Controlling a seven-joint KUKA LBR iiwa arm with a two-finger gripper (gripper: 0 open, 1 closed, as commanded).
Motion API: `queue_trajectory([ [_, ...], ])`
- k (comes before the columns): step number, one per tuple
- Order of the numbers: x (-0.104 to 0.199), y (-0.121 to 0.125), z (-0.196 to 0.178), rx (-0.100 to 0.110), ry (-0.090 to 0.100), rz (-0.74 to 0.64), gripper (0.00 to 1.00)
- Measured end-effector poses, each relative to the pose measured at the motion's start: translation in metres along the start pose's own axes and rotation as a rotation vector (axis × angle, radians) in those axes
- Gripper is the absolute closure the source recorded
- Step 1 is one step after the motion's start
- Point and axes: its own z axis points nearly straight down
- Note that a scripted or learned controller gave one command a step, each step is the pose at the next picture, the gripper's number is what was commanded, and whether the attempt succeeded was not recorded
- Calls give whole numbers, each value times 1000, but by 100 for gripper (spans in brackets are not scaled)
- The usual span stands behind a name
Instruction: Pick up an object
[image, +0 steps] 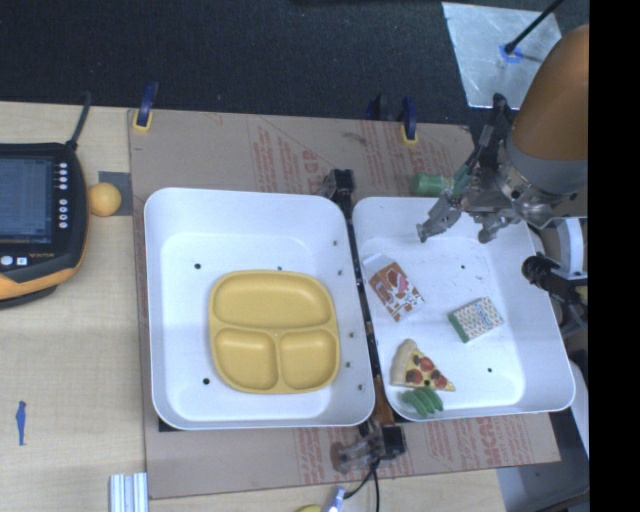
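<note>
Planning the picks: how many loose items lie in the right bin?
4: a red packet near the divider, a green box mid-bin, a pizza slice and green veg at the front. The arm may hide more.

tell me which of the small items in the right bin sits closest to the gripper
The red-and-white packet, lying by the right bin's left wall below the open gripper. The green box and pizza slice lie lower in the view.

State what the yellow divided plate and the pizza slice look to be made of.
Yellow divided plate: likely moulded plastic, with a smooth, slightly glossy, evenly coloured surface and rounded compartment walls.
Pizza slice: probably a plastic or rubber toy, with flat painted-looking toppings and a uniform tan crust; the exact material cannot be settled from this view.
</note>
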Motion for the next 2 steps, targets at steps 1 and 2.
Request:
queue_trajectory([
  [1,28,25,59,3,-1,-1,0],
  [2,33,3,59,2,-1,1,0],
])
